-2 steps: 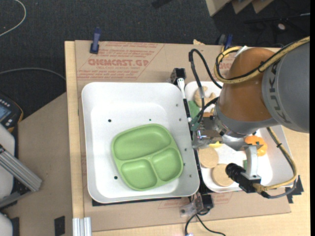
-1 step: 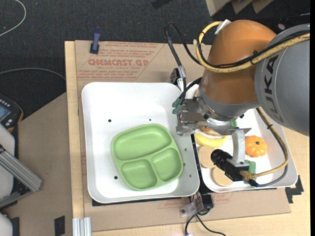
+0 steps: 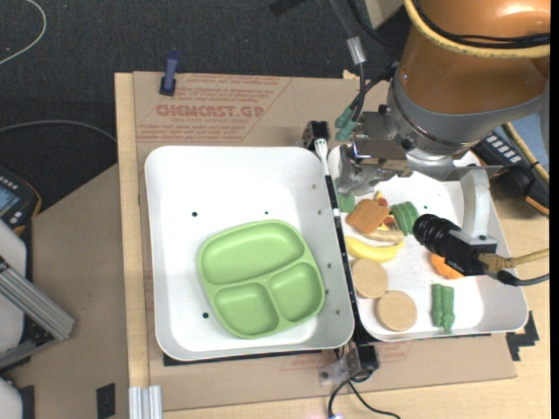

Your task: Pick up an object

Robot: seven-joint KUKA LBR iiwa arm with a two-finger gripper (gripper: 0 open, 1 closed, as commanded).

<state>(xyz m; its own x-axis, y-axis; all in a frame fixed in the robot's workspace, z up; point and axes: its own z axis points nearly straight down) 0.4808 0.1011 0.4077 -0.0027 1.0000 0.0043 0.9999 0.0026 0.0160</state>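
My arm bulks over the right bin from one o'clock, hiding much of it. In the left bin lies a green divided plate. My gripper hangs at the right bin's eleven o'clock corner; whether it's apart or together, I cannot tell. The toy food crowds close, so I may snag two pieces or clip the wall.

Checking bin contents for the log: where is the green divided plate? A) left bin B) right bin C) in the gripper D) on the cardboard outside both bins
A: the green divided plate lies flat in the left bin, while the food items crowd the right bin.
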